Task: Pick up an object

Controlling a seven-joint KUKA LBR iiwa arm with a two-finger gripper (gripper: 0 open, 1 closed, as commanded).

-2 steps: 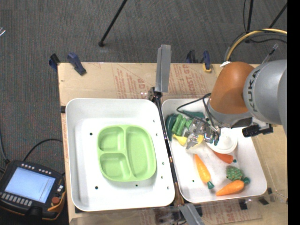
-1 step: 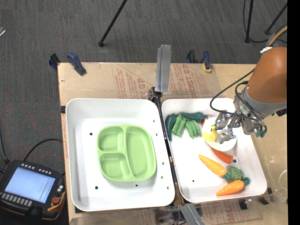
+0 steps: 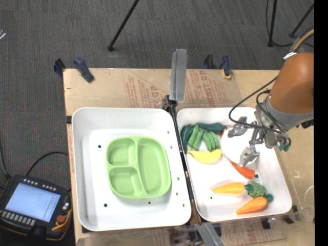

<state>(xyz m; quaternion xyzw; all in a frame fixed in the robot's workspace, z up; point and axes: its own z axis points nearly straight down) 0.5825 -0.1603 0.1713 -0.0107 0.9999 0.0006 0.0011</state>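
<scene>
The room floor [image 3: 77, 24], dark grey carpet, is crossed by tripod legs [image 3: 125, 19] at twelve o'clock. The bench [image 3: 133, 86], protected by cardboard, carries two bins clamped side by side so neither slides. The left bin [image 3: 84, 137] holds a green divided plate [image 3: 138, 167], apparently a drop target. The right bin [image 3: 284, 188] gathers the toy food within reach: green beans [image 3: 201, 135] at eleven o'clock, a banana [image 3: 205, 156] below, carrots [image 3: 229, 188] toward six. The gripper [image 3: 250, 157] is poised just above a red-orange piece [image 3: 245, 171], probably the intended pick; nothing is seen pinched, and the jaws' spread cannot be told.
</scene>
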